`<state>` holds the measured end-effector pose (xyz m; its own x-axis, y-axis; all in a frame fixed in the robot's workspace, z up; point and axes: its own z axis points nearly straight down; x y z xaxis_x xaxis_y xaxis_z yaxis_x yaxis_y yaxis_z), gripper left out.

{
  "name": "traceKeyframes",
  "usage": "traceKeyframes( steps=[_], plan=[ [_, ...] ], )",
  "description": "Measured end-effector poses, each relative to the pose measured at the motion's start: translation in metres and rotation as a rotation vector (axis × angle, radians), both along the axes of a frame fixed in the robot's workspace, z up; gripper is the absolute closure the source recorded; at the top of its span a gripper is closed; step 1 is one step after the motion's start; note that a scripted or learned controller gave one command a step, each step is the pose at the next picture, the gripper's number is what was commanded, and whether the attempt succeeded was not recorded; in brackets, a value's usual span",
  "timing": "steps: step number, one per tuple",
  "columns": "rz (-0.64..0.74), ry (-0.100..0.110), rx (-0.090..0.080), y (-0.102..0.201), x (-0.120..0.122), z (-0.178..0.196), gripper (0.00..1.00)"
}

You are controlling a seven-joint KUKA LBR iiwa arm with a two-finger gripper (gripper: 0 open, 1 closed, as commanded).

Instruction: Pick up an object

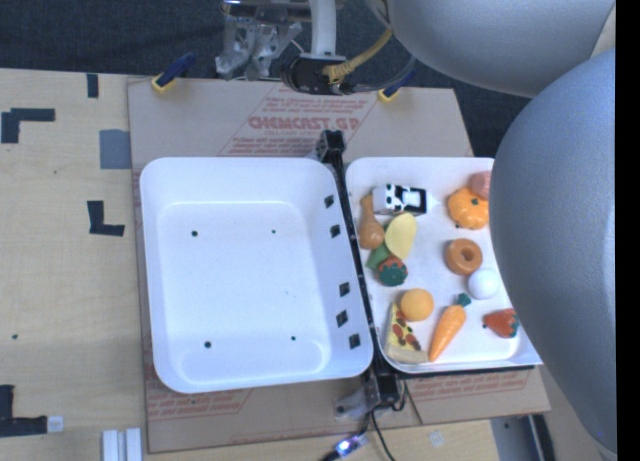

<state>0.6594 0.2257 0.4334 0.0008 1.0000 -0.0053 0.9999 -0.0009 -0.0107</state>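
The arm spans the upper right. The gripper sits beyond the far edge of the left bin; jaw state cannot be determined. The toy carrot lies in the right bin, well apart from the gripper.

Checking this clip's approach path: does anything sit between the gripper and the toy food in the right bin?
Nothing visible does. The gripper hangs above the cardboard sheet beyond both bins, and the toys, such as the carrot and donut, lie uncovered in the right bin.
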Motion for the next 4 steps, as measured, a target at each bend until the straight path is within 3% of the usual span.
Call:
traceKeyframes(
  steps=[1, 2, 3, 4],
  plan=[
    [0.005, -0.020, 0.009, 0.008, -0.016, 0.108, 1.00],
    [0.003, -0.009, 0.005, 0.008, -0.015, 0.101, 0.00],
    [0.005, -0.007, 0.005, 0.008, -0.061, 0.087, 0.00],
    [0.006, -0.009, 0.006, 0.008, -0.113, 0.103, 0.00]
  ],
)
